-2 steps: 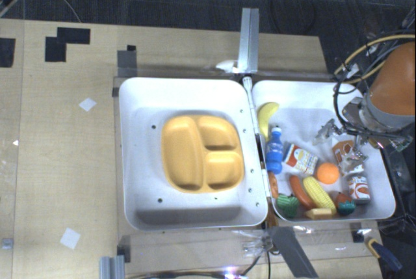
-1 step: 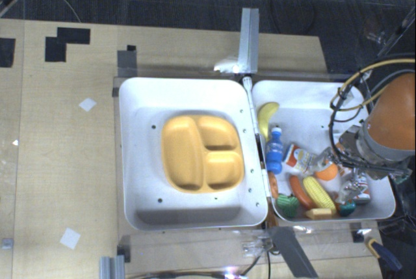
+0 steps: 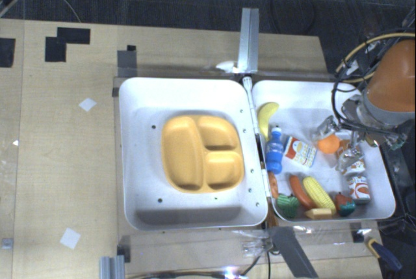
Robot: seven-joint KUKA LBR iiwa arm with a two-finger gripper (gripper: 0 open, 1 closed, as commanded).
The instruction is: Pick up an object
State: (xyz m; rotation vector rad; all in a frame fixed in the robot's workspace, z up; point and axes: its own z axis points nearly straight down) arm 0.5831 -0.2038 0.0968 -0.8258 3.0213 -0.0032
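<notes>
Your pincer sits low in right bin, right at orange piece; whether it's parted or gripping, you cannot tell. Step looks like reach-and-grasp, nothing lifted clear. Next: confirm hold on orange piece, then raise straight up, clear of juice carton and blue bottle. Yellow tray lies in left bin.

1 fixed overhead camera looks down aslant on 2 bins.
</notes>
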